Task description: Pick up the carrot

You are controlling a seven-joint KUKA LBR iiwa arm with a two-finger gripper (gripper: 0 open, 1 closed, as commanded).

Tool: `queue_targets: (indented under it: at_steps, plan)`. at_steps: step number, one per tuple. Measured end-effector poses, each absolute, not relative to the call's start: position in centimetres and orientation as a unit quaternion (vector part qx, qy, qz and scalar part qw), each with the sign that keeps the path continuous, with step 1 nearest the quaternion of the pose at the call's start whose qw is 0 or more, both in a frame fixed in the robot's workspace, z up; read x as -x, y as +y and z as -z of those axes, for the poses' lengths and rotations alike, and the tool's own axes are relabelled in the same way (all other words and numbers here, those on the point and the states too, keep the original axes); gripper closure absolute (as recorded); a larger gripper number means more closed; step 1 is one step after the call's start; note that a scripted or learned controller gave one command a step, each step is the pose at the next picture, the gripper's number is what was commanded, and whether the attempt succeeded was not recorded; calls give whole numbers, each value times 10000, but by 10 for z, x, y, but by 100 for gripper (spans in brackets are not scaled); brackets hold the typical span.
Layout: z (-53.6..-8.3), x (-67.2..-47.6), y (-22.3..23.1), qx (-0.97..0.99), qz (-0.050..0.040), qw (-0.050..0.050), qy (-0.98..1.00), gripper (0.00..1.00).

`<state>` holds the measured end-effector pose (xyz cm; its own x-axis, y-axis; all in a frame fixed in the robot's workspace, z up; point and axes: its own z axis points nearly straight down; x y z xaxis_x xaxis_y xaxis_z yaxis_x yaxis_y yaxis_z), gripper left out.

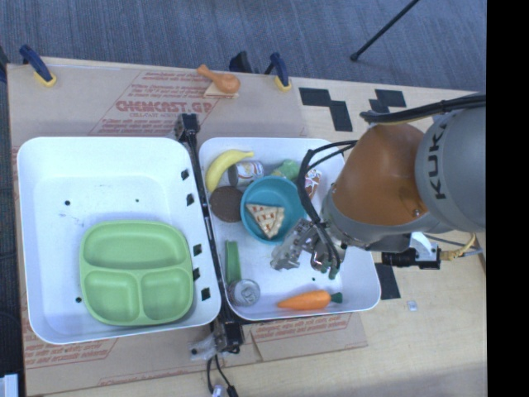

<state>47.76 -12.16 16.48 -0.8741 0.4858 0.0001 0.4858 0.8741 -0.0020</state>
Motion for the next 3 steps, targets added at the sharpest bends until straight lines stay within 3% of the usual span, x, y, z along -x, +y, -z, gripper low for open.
queue_targets:
  at_steps: [1, 2, 3]
  plan:
    - [-176, -478, -94, 1896, -7, -10, -9819, 100]
    - [-176, -478, -94, 1896, -10, -9, -9819, 0]
    - [-96, -477, -196, 2160, -8, 5, -9764, 0]
